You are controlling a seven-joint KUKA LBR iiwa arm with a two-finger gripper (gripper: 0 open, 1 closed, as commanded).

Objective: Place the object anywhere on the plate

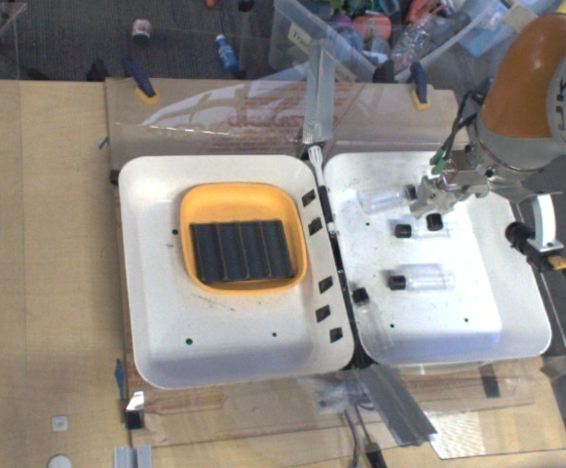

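While the grey arm with its orange band (541,76) reached in from the right, its two-finger gripper (429,198) hung over the upper part of the right shallow white bin (516,310); whether it was parted or closed could not be told, and nothing was visible in its grasp. A clear plastic vial with a black cap (419,280) lay on its side near the middle of that bin, well apart from the gripper. Another clear plastic tube (380,200) lay just left of the gripper, and two small black pieces (402,229) sat just below it. A square orange plate (195,208) rested in the left white bin (156,339), carrying a dark ribbed rectangular block (242,252) on its centre.
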